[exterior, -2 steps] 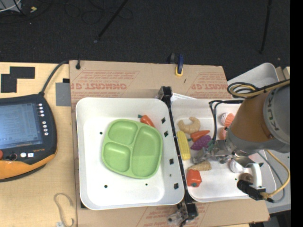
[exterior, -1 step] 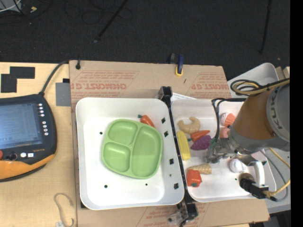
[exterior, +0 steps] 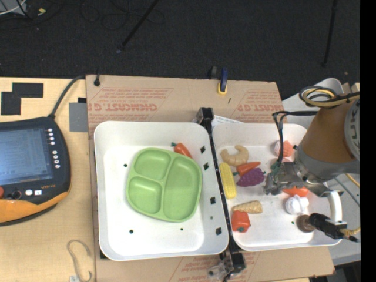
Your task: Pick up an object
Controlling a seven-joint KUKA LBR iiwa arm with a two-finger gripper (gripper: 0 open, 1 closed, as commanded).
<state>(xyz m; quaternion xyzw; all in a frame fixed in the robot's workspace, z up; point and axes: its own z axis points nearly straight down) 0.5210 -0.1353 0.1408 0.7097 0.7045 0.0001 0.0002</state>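
My gripper [exterior: 274, 184] is low inside the right bin [exterior: 267, 239], on the grey and orange arm [exterior: 326, 143] coming in from the right. Just left of it lies a purple grape bunch [exterior: 251, 178] with a red piece [exterior: 248, 168] above it. An orange piece [exterior: 295, 191] and a white piece [exterior: 295, 205] lie just right of and below the gripper. Also in this bin are a yellow corn cob [exterior: 228, 180], a tan croissant [exterior: 235, 155], a bread piece [exterior: 247, 206] and a red pepper [exterior: 240, 221]. I see nothing held.
The left bin [exterior: 111, 216] holds a green divided plate [exterior: 164, 184] and an orange carrot [exterior: 183, 150] at the plate's top edge. A brown round piece [exterior: 304, 222] and a pink piece [exterior: 285, 150] lie in the right bin. A tablet [exterior: 29, 163] rests on the bench's left.
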